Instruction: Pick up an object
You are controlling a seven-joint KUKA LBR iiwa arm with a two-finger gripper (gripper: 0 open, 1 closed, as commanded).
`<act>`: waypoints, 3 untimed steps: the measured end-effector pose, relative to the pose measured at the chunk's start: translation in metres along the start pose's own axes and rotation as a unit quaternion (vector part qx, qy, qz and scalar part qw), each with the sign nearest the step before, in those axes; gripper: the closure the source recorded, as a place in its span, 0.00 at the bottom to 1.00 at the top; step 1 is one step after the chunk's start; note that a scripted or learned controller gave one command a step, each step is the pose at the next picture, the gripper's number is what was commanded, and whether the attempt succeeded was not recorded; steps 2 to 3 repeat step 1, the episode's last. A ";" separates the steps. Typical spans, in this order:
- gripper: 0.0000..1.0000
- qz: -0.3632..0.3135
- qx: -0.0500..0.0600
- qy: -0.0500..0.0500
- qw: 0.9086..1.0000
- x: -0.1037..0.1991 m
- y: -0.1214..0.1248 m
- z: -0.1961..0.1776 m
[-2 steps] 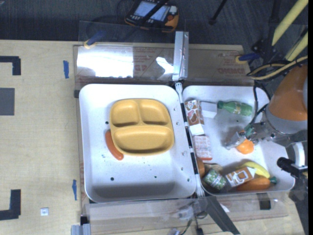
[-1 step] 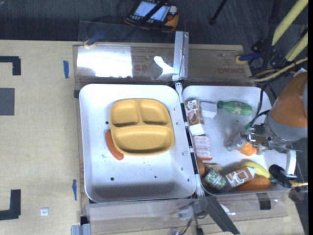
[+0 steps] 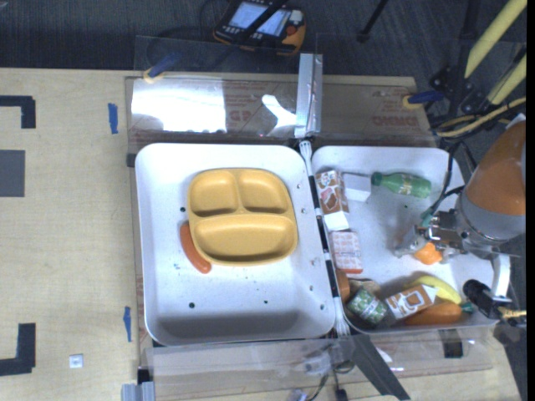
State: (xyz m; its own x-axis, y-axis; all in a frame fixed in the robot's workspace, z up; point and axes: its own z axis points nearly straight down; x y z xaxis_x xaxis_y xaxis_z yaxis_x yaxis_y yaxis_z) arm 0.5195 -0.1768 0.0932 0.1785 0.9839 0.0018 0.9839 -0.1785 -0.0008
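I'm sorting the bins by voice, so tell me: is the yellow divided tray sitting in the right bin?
No, the yellow divided tray lies in the left bin, partly covering an orange sausage-shaped piece.

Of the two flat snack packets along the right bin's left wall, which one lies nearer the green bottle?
The upper brown-printed packet; the green bottle lies level with it, while the pink-white packet sits lower.
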 end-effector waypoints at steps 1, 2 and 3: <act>1.00 -0.052 0.002 -0.001 0.999 0.068 0.014 -0.136; 1.00 -0.052 0.002 -0.001 0.999 0.068 0.014 -0.136; 1.00 -0.052 0.002 -0.001 0.999 0.068 0.014 -0.136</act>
